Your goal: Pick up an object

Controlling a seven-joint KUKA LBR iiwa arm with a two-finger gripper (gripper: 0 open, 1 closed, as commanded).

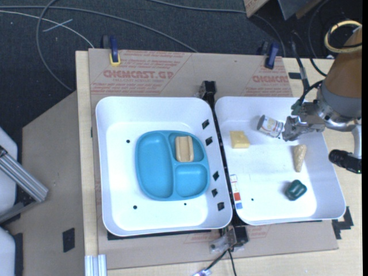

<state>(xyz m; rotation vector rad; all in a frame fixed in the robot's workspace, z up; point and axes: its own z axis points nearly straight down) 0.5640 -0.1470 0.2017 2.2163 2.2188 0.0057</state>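
On the desk (144, 68), a brown board printed with red lettering and held by 2 blue clamps (115, 49) at its far edge, sit 2 white bins side by side. Left bin (109, 154): blue divided tray (155, 171) with a tan block (184, 149) in its upper right compartment. Right bin (322, 206): yellow block (240, 140), silver-and-white object (268, 125), tan wedge (299, 157), dark green object (295, 190). Tool (289, 130) is low over the right bin, just beside the silver-and-white object; contact unclear, and whether it grips cannot be told. Dark carpet (46, 50) with loose cables (63, 4) surrounds the desk.
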